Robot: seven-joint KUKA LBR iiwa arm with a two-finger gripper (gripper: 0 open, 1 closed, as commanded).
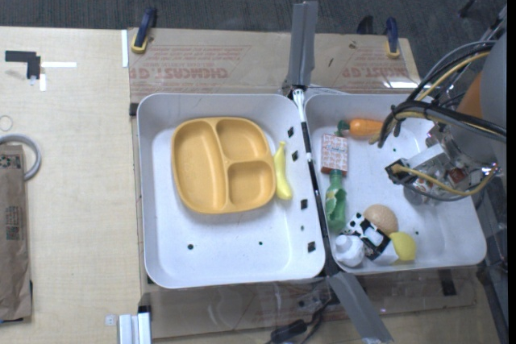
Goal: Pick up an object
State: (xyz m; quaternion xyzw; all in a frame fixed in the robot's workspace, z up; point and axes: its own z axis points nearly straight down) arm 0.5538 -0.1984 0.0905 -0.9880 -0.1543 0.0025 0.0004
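Note:
My gripper (pixel 417 180) hangs low over the right side of the right bin (pixel 451 254), wrapped in cables. It is apart from the objects, which lie to its left and below it. An orange carrot (pixel 363 127) lies at the bin's back. A red and white packet (pixel 334 153) and a green bottle (pixel 334 204) lie along the left wall. At the front sit a brown round piece (pixel 380 217), a black and white toy (pixel 372 238), a yellow lemon (pixel 403 246) and a white piece (pixel 348 251).
The left bin (pixel 226 254) holds a yellow divided plate (pixel 223 165) with a yellow banana (pixel 282 172) beside its right edge. A divider (pixel 309 165) runs between the bins. Cardboard (pixel 218 64) lies behind them, held by blue clamps (pixel 145 28).

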